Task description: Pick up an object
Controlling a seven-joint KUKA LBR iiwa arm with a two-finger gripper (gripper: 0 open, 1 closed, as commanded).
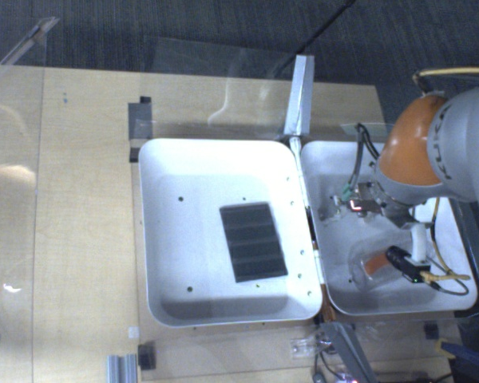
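Note:
A dark grey ribbed rectangular pad (254, 242) lies flat in the middle of the left bin (168, 214). In the right bin (327, 166), a small orange-brown object (374, 264) sits near the front, seemingly inside a clear round container (366, 263). My gripper (350, 202) hangs low over the right bin's left half, behind that object and apart from it. Nothing shows between its tips.
The grey arm with its orange band (411, 154) covers the right bin's right side. A metal post (299, 94) stands behind the seam between the bins. Pale wooden bench (64, 214) spreads to the left.

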